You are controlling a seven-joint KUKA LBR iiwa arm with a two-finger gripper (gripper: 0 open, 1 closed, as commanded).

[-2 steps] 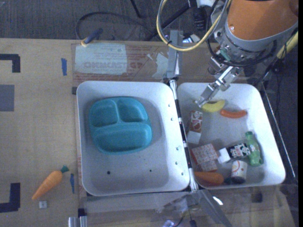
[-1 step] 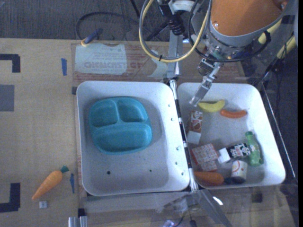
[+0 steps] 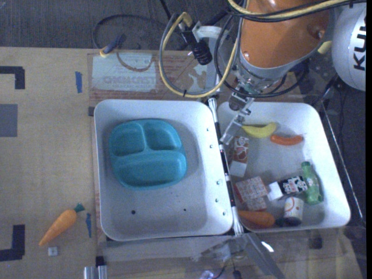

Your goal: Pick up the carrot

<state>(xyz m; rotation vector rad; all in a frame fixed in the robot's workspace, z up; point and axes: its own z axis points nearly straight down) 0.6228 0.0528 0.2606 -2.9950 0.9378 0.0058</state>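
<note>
Camera view has the gripper (image 3: 232,127) hanging over the right bin's (image 3: 334,173) far-left corner, whether clenched or released I cannot tell. Carrot (image 3: 256,218) lies at that bin's near-left corner, long axis along the near edge, straight toward the surface's near edge.

A teal divided plate (image 3: 147,153) lies in the left white bin (image 3: 110,214), toward its far side. The right white bin (image 3: 332,202) holds a yellow banana (image 3: 260,130) near its far wall, with an orange sausage-shaped piece (image 3: 286,139) just beside it. A small red-and-white carton (image 3: 240,150) stands by the dividing wall. Nearer the front lie a patterned square packet (image 3: 251,191), a black-and-white carton (image 3: 293,185), a green bottle (image 3: 311,183) and a small cup (image 3: 292,209). Blue tape marks (image 3: 78,81) sit on the wooden bench (image 3: 46,156).
</note>
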